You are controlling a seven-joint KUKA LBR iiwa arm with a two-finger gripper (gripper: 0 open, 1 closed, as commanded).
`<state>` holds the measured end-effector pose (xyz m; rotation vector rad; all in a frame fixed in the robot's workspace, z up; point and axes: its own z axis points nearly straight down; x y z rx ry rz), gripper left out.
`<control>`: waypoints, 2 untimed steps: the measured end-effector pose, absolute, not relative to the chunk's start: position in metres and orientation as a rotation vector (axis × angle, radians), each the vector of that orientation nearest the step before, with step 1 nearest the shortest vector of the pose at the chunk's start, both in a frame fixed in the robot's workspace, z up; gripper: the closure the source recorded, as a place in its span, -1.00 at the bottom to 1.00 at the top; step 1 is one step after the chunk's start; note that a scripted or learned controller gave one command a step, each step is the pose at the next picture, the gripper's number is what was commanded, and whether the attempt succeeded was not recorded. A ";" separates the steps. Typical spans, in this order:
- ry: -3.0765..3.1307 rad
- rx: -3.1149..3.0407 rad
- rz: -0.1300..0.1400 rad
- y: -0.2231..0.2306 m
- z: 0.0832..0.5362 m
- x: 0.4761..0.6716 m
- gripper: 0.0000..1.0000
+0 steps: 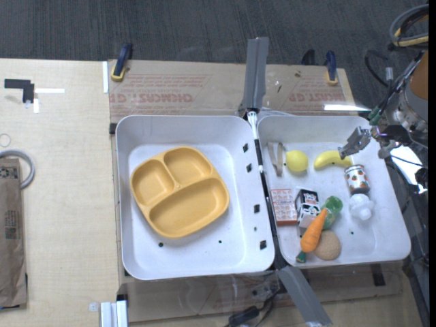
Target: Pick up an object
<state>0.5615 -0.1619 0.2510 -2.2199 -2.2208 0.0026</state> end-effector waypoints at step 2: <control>-2.043 -2.377 -0.004 -0.204 0.090 0.551 -1.00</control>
